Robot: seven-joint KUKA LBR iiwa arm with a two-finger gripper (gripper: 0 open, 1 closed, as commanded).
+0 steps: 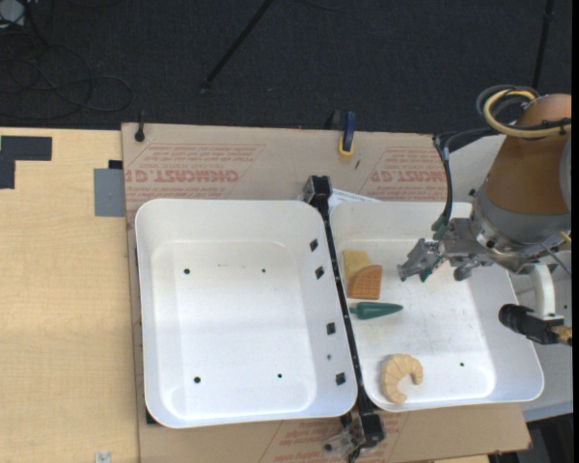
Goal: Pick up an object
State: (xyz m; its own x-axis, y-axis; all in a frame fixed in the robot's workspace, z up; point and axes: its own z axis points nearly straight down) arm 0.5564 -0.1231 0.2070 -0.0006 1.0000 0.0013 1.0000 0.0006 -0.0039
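The right bin (482, 379) holds three objects along its left side. An orange waffle-like piece (366, 282) lies on a pale yellow slab (353, 260). Just below them a dark green pepper-shaped thing (376, 310) points right. A tan croissant (401, 376) lies near the bin's front edge. My gripper (438, 262) hangs over the middle of the right bin, right of the waffle piece, with its fingers spread and nothing between them. The grey arm (526, 186) with its orange band rises behind it at the right.
The left bin (174, 222) sits beside the right one, with a black divider strip (332, 297) and clips between them. Both rest on a cardboard sheet (232, 167) on the wooden bench. A blue clamp (347, 135) holds the cardboard's back edge.
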